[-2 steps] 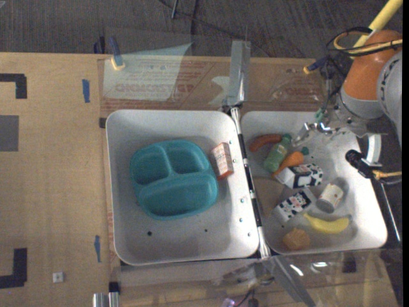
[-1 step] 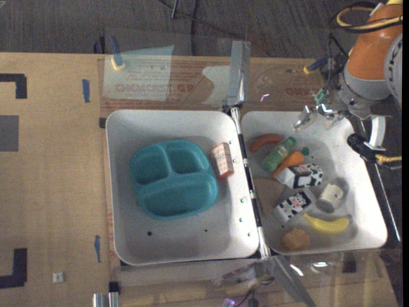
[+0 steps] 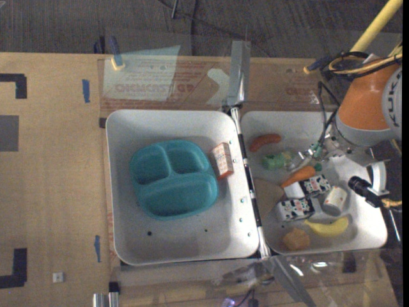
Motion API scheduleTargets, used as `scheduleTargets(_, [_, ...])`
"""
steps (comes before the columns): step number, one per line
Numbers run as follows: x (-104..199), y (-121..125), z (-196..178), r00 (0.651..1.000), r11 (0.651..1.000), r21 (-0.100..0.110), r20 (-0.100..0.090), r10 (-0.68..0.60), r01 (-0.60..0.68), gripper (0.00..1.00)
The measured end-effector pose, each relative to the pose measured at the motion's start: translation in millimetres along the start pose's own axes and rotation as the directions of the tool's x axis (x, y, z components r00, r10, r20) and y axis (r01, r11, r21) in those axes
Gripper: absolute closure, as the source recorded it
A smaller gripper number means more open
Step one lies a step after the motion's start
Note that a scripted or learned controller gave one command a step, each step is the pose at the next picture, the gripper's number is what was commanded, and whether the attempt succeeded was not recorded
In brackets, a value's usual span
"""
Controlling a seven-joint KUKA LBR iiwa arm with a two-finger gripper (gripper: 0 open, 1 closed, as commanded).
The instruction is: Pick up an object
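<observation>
The right bin (image 3: 377, 232) holds a reddish sausage (image 3: 264, 141), a green toy (image 3: 276, 160), an orange carrot (image 3: 299, 174), two black-and-white cartons (image 3: 316, 185) (image 3: 294, 208), a white cup (image 3: 333, 199), a yellow banana (image 3: 327, 225) and a tan round piece (image 3: 296, 238). My gripper (image 3: 319, 151) hangs low over the back of this bin, just above the carrot's upper end and to the right of the green toy. The grey wrist and orange band (image 3: 365, 104) rise behind it to the right. Nothing shows as held.
The left bin (image 3: 121, 190) holds a teal divided plate (image 3: 174, 178) and a small orange carton (image 3: 222, 160) against its right side. A black cylinder (image 3: 360, 188) on the arm juts over the right bin's right side. Cables (image 3: 339, 61) hang near the arm.
</observation>
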State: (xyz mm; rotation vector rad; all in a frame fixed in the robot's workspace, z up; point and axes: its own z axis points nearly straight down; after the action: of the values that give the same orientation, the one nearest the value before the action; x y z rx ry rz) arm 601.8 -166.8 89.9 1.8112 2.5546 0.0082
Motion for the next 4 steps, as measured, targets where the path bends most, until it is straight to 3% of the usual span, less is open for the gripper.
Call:
scheduleTargets(1, [26.9, -7.5, -0.8, 0.986, 0.986, 0.000, 0.002, -0.164, 0.164, 0.00])
scheduleTargets(2, [24.1, -5.2, -13.4, 0.987, 0.987, -0.008, 0.012, -0.162, 0.162, 1.00])
scheduleTargets(3, [66.5, -25.3, -108.0, 0.976, 0.976, 0.005, -0.005, -0.220, 0.220, 1.00])
scheduleTargets(4, [66.2, -25.8, -107.6, 0.976, 0.976, 0.006, -0.005, -0.219, 0.219, 0.00])
